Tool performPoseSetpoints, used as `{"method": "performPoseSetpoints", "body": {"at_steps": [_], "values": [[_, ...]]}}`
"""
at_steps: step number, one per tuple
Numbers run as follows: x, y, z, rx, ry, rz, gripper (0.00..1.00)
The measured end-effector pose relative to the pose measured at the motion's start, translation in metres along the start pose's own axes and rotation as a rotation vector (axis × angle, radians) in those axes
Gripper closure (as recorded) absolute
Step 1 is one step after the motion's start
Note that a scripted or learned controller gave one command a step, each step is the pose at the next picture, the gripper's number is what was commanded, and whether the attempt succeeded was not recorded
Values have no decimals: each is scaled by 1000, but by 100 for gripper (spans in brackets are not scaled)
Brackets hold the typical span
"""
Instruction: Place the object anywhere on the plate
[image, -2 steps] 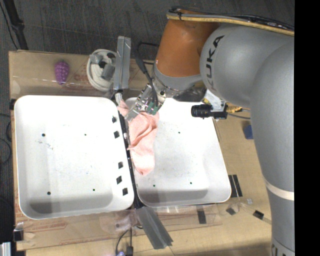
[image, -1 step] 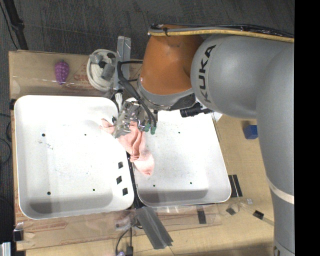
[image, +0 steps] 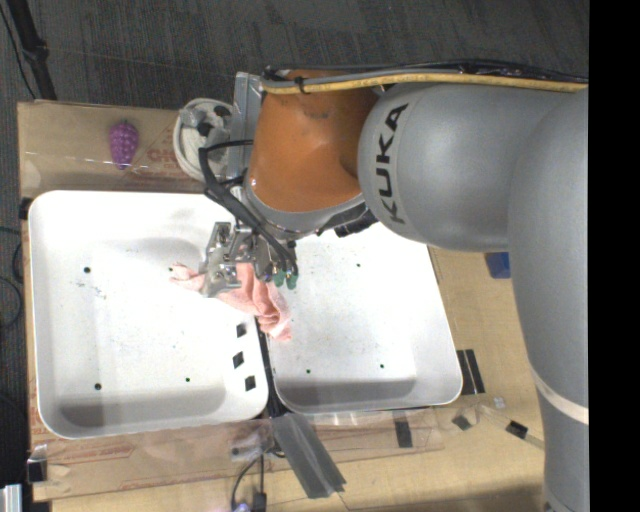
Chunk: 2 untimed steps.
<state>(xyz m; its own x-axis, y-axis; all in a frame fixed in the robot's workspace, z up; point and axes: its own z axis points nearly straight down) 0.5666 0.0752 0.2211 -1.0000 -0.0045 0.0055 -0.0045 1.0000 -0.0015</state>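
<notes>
- Leftmost, a purple thing (image: 123, 143) lies on the bench near its far left corner, beyond the left bin's far rim; it sits apart from my work and I judge it no part of the job.
- Next, the left bin (image: 120, 330) lies wide and white in front of it, and I see no plate in it that I can make out.
- Further right, a pink cloth (image: 262, 300) is draped over the seam where the two bins' inner rims meet, one tip reaching into the left bin, the bulk hanging toward the right one. It looks limp, so I expect it to sag from wherever it is pinched.
- My gripper (image: 243, 262) hangs right over the cloth's upper part, touching or nearly so. I cannot tell whether my jaws are apart or clamped on it; my own metal hides the tips.
- Rightmost, the right bin (image: 380, 340) lies under my arm.
</notes>
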Motion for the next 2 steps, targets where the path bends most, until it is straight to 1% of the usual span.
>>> {"method": "performPoseSetpoints", "body": {"at_steps": [1, 2], "values": [[36, 34, -6, 0, -3, -5, 100], [36, 34, -6, 0, -3, -5, 0]]}}
